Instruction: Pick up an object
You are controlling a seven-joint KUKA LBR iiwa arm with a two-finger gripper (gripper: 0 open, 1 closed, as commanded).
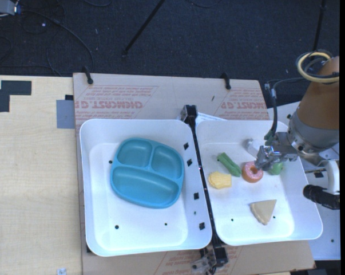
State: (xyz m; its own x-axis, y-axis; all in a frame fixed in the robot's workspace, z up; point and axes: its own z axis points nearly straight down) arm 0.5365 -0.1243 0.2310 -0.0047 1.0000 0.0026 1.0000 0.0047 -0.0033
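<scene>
In the right bin (298,225) lie a green bean-shaped piece (229,164), a yellow corn-like piece (219,180), a pink donut ring (252,172) and a tan wedge (264,211). My gripper (265,158) is low over the bin, right beside the pink donut's upper right edge. A small green object (276,167) shows just behind the gripper. The grey arm with its orange band (320,99) comes in from the right.
The left bin (98,222) holds a blue divided plate (147,172). A black divider (198,179) runs between the two bins. Cardboard lies under the bins, and a dark floor with cables is beyond the bench.
</scene>
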